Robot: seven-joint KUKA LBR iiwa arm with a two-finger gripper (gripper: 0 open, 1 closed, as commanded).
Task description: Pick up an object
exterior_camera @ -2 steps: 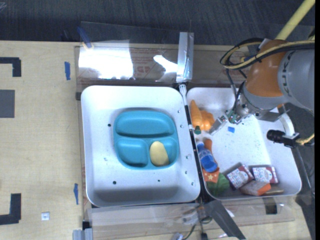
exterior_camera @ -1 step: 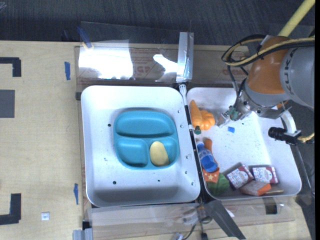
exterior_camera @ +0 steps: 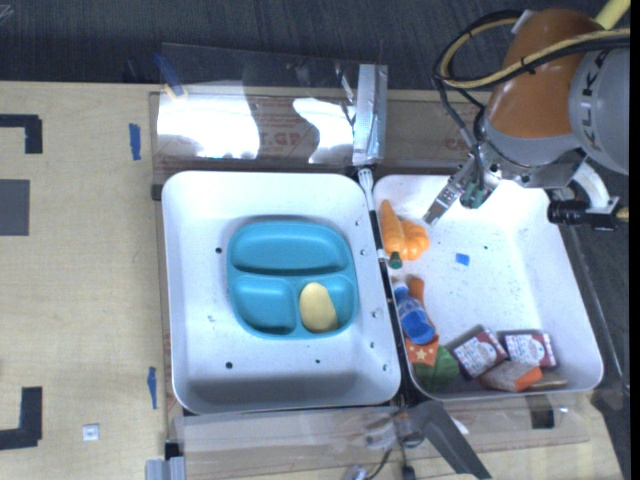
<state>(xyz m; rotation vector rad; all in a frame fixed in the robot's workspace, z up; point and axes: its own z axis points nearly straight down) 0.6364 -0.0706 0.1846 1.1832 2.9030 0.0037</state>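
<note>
The pincer (exterior_camera: 452, 196) is hanging over the far left part of the right bin (exterior_camera: 520, 268), pointing down and to the left from the grey arm (exterior_camera: 560, 88). Its fingers are standing a little spread, with nothing showing between them.

Just below and to the left of the pincer, an orange toy (exterior_camera: 402, 236) is lying against the bin's left wall, close to the fingertips but not touching them. A small blue chip (exterior_camera: 461, 259) is sitting on the bare floor just below the pincer. Further below, a blue bottle (exterior_camera: 414, 320) is lying along the left wall, with a green and orange toy (exterior_camera: 436, 363) past its lower end. Well below and slightly right of the pincer, two dark red packets (exterior_camera: 478, 352) (exterior_camera: 528, 348) are resting side by side at the near edge, and a tan piece (exterior_camera: 512, 376) is lying against them.

Far to the left of the pincer, in the left bin (exterior_camera: 190, 268), a blue tray (exterior_camera: 290, 273) is sitting with a yellow lemon (exterior_camera: 318, 307) in its lower right compartment.
</note>
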